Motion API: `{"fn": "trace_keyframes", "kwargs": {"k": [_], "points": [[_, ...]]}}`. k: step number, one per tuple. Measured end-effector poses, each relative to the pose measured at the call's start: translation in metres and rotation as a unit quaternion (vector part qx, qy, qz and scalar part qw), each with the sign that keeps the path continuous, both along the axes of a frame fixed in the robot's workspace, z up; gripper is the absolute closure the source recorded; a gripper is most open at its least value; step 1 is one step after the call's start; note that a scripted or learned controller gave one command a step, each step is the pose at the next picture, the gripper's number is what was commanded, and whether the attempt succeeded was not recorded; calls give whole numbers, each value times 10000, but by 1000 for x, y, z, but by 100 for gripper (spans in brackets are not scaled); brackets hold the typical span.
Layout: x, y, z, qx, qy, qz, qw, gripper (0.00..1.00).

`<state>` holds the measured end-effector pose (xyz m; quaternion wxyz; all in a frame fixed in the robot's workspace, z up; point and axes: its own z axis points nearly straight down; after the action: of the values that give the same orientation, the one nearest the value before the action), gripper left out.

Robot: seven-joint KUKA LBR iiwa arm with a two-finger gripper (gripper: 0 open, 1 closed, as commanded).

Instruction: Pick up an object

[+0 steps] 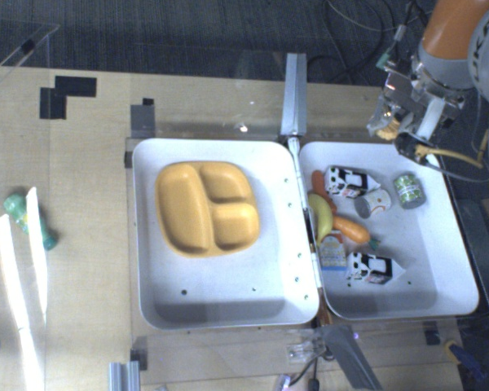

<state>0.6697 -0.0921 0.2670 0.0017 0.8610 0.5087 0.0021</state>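
Note:
The right bin [448,267] holds several small objects. A black-and-white cow toy [345,182] lies near its far left, and a second one [368,269] lies near the front. Between them are a yellow-green banana [320,214], an orange carrot [351,230], a grey and white cup [372,204] and a bluish packet [332,255]. A green can [407,190] sits toward the far right. My gripper [398,129] hangs over the far rim of the right bin, above and apart from the objects, closest to the green can.
The left bin [228,300] holds a yellow divided tray [208,206]. A metal rail [293,96] runs behind the divider between the bins. A green item [33,218] and clear strips lie on the bench at far left. Cables [359,6] trail behind the right bin.

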Motion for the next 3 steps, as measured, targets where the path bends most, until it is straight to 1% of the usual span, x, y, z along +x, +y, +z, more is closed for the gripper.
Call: {"fn": "trace_keyframes", "kwargs": {"k": [1, 2, 3], "points": [[0, -1, 3, 3, 4, -294, 9996, 100], [0, -2, 3, 8, 1, -755, 9971, 100], [-7, -7, -4, 13, 6, -1130, 9936, 100]]}}
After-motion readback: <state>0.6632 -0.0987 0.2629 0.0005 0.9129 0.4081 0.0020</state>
